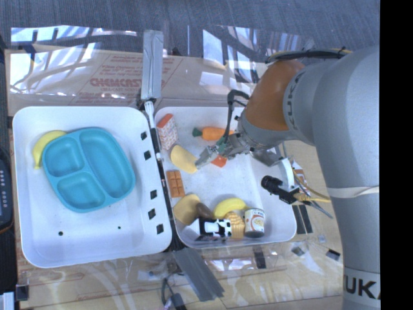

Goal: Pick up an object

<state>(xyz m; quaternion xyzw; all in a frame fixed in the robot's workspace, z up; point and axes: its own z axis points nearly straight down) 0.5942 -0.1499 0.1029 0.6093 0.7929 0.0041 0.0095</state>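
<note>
Well, the gripper [210, 155] hangs low in the right bin [277, 202], near the frame's centre; whether it is spread or pressed together I cannot tell. A small orange-red piece [220, 162] sits just beside its tip. Up and slightly right lies a carrot [213, 133], long axis roughly horizontal, green end pointing left. A yellow piece [182, 159] rests just left. Far left, a blue divided plate [89, 168] lies over a banana [44, 143].
</note>
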